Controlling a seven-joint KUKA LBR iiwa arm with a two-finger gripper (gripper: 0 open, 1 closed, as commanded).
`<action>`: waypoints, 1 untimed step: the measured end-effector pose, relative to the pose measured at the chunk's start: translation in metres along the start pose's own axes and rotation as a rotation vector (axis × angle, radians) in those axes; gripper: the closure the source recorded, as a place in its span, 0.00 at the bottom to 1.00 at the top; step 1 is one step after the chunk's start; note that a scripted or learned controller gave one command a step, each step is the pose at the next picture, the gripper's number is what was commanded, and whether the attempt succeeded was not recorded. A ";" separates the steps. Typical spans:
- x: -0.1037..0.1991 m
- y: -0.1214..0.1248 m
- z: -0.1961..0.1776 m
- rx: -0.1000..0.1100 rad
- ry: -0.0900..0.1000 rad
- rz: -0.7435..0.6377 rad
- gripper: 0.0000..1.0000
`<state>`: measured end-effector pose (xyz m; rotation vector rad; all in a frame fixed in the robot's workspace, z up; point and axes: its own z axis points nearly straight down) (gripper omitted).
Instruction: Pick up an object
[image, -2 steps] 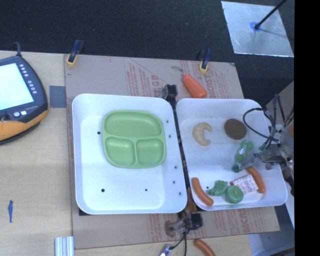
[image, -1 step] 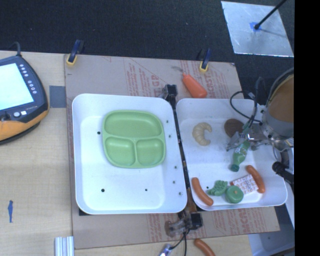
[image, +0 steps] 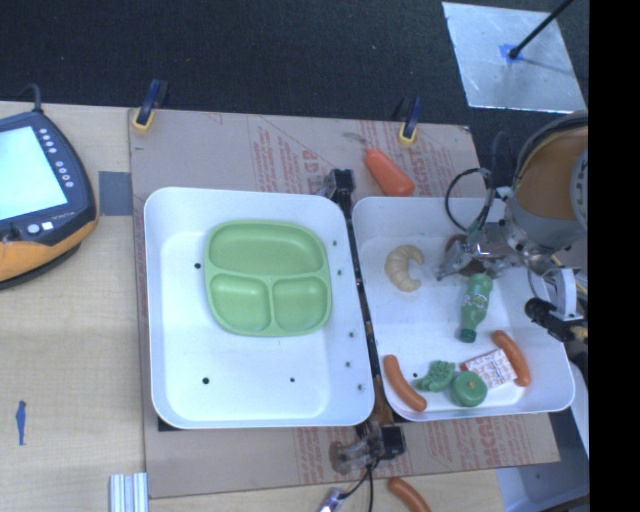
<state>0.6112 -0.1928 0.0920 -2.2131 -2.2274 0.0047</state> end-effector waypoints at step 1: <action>-0.008 0.045 0.000 -0.001 0.001 0.002 0.00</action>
